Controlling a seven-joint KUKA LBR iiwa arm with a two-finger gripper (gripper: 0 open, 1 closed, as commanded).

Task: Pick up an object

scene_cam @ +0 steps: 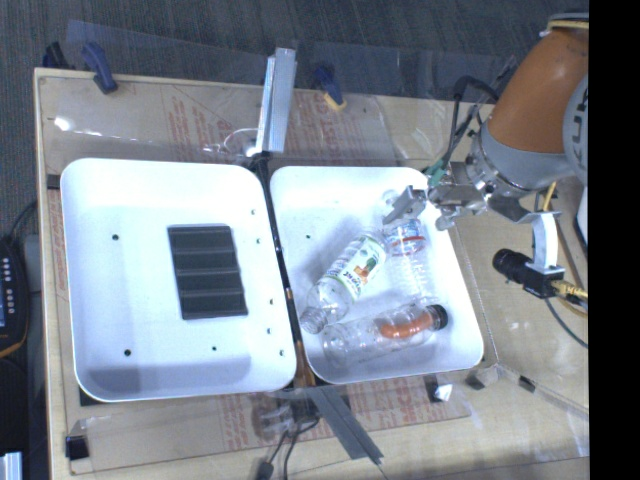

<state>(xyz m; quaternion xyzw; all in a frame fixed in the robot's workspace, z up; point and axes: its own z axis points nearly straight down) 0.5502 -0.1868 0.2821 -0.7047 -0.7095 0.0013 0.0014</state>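
Observation:
My gripper (412,204) hovers over the back right part of the right bin (300,193), its grey fingers spread apart with nothing between them. Just below it lies a clear plastic bottle (410,260) with a white label, lengthwise along the bin's right side. A second clear bottle (350,273) with a green and white label lies slanted in the bin's middle. Near the front wall lies a clear bottle (395,327) with orange contents and a dark cap. A black ridged rectangular block (207,270) rests flat in the left bin (100,188).
A grey metal bar (274,98) stands at the back between the bins. Blue clamps (100,68) hold the bench's rear edge. Another grey bracket (340,428) sticks out at the front below the bins' joint.

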